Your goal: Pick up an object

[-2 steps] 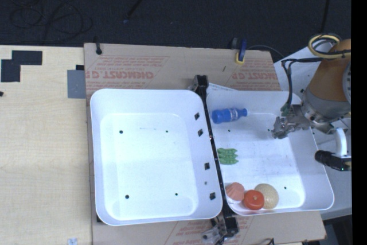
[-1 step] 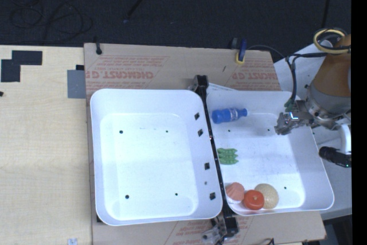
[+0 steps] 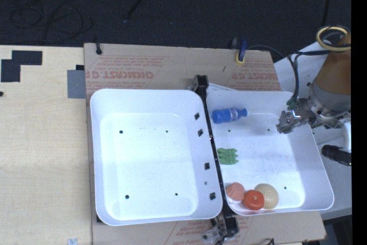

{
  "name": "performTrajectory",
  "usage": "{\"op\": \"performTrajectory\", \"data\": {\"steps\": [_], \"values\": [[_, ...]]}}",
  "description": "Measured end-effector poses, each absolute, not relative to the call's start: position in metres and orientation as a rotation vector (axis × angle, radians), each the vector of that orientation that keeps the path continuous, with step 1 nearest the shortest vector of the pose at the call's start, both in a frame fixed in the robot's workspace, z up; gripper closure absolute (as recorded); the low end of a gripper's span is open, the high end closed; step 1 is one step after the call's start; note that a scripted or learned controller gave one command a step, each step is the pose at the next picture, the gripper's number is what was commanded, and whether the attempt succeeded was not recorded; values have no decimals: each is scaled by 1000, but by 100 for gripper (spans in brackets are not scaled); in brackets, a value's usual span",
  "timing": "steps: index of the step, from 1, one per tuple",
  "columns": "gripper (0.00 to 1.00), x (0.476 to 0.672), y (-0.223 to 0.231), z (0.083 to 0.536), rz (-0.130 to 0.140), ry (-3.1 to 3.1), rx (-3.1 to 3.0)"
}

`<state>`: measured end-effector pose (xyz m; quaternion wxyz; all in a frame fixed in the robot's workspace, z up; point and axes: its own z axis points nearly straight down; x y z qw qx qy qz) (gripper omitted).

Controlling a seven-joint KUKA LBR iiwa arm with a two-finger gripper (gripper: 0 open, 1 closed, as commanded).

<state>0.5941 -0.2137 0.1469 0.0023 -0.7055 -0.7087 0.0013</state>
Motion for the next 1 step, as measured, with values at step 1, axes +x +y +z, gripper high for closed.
{"op": "performTrajectory", "data": {"steps": [1], "values": [[100, 645, -213, 102, 0, -2224, -2219]]}}
